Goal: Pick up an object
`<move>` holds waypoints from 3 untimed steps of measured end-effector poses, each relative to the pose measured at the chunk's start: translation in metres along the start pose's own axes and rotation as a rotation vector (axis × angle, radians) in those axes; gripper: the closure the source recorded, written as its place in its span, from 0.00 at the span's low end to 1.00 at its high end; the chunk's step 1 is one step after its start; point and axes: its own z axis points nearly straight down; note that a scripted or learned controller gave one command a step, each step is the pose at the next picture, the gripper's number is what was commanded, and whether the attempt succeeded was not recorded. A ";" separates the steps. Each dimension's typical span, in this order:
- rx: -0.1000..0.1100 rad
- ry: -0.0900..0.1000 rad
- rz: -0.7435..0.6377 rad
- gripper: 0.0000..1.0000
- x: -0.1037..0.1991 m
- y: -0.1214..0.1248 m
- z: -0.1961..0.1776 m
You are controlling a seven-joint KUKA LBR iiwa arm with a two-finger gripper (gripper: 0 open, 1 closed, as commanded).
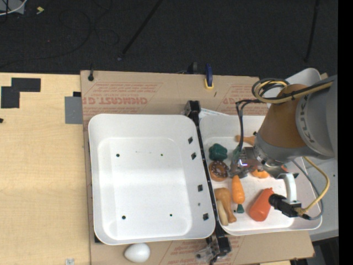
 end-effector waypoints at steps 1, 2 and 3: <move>0.004 0.001 0.004 1.00 -0.001 -0.001 -0.009; -0.005 0.001 -0.004 1.00 0.031 0.016 -0.074; 0.000 0.001 -0.003 1.00 0.057 0.014 -0.092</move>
